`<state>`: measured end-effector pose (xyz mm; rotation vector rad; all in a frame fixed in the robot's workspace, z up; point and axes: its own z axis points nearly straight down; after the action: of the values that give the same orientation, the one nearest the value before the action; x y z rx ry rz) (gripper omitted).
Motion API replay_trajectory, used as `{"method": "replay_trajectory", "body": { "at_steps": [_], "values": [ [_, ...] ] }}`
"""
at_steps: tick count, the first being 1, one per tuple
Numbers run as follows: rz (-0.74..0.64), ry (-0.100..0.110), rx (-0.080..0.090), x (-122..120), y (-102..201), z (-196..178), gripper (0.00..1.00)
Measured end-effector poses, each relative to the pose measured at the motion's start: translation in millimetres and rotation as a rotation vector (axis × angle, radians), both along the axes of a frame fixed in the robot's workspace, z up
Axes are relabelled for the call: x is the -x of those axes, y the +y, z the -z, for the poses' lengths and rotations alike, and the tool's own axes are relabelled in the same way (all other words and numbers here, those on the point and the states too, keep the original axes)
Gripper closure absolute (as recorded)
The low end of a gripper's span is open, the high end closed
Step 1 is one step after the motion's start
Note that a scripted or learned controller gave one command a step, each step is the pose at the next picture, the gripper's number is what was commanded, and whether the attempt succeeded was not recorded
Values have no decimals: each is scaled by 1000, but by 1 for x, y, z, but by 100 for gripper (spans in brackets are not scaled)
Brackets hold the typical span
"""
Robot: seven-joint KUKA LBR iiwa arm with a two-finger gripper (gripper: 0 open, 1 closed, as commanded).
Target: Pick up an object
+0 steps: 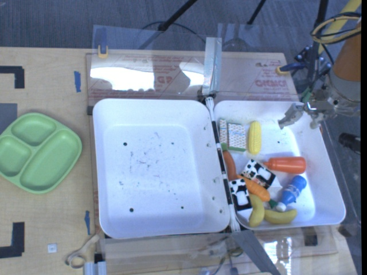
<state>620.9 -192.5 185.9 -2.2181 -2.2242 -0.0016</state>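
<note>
The right bin (327,171) holds several small toys. A yellow corn cob (254,137) lies near its back, beside a patterned packet (235,134). Further forward are an orange carrot-like piece (285,165), a reddish sausage (229,164), two black-and-white blocks (258,173), a blue bottle (292,190) and yellow bananas (270,214). My gripper (301,119) hangs over the bin's back right corner, above and to the right of the corn. It is open, with nothing between its fingers.
The left bin (155,159) sits beside the right one, with a ridge between them. A green divided plate (37,150) rests on the bench at far left. Clear panels stand behind both bins. Cables hang near the arm at upper right.
</note>
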Motion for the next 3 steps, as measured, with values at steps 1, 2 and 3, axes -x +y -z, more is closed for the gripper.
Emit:
{"method": "replay_trajectory", "body": {
  "at_steps": [1,2,3],
  "values": [
    [-142,-5,3,-7,15,-54,0],
    [-297,-2,1,-7,73,65,0],
    [-380,-18,8,7,90,92,0]
  ]
}}
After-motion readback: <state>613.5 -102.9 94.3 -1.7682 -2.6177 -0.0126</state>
